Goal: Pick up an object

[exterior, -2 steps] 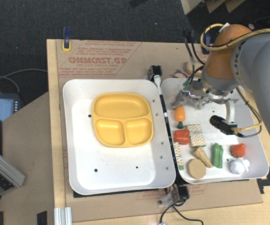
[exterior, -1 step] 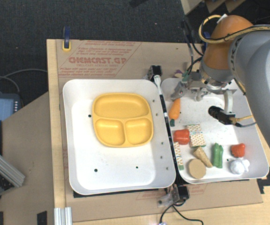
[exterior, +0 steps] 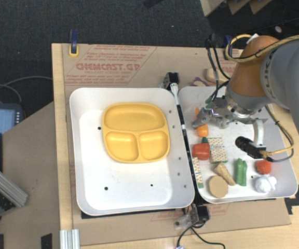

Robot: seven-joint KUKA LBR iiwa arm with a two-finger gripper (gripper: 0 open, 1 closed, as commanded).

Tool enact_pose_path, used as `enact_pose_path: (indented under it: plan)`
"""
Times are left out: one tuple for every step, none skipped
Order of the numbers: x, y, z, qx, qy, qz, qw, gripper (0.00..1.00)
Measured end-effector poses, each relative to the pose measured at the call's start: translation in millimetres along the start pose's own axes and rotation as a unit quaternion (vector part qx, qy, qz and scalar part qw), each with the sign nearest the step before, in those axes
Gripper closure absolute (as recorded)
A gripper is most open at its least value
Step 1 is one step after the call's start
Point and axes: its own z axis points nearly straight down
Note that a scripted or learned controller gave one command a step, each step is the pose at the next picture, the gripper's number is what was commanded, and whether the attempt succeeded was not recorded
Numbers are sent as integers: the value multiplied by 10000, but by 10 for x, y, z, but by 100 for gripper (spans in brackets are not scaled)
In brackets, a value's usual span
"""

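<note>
The gripper (exterior: pixel 207 119) hangs low in the right bin (exterior: pixel 289 185), reaching stage; whether it is spread, I cannot tell. Just below lies an orange piece (exterior: pixel 204 131); next, descend and close.

The brown board (exterior: pixel 113 64) under the bins reads "CHEMCAST GP" in red.

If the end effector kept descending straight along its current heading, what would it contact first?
Probably the small orange piece in the right bin, lying just below the end effector. The red block lies further along. Depth is hard to judge from this slanted view.
</note>
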Motion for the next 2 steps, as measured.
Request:
enact_pose_path:
  plan:
    - [-3,27,-106,-35,-6,1,10000,100]
    - [861,-135,-1054,-67,1,-47,10000,100]
